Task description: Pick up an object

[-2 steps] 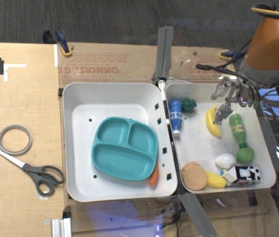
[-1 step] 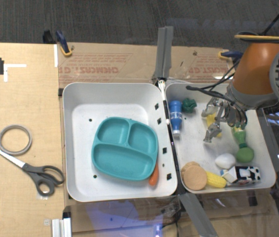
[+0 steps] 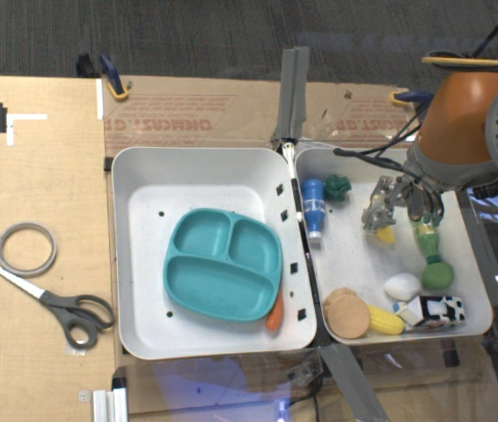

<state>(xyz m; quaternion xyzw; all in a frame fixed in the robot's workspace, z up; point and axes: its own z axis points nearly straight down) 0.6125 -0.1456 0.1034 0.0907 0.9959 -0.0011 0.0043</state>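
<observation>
My gripper (image 3: 401, 211) hangs low over the back of the right bin (image 3: 476, 262), open, with bare bin floor showing between its two fingers. A small yellow piece (image 3: 386, 233) lies just below the left fingertip (image 3: 377, 213). A pale green bottle-like item (image 3: 426, 239) lies under the right fingertip (image 3: 425, 206), with a green ball (image 3: 436, 275) at its near end. I see nothing held between the fingers.
In the right bin there are also a blue bottle (image 3: 313, 205), a dark green toy (image 3: 337, 187), a white egg (image 3: 401, 286), tan round discs (image 3: 347, 314), a yellow corn (image 3: 385, 321) and a black-and-white toy car (image 3: 435, 310). The left bin (image 3: 135, 236) holds a teal divided plate (image 3: 223, 265) and an orange carrot (image 3: 274, 315).
</observation>
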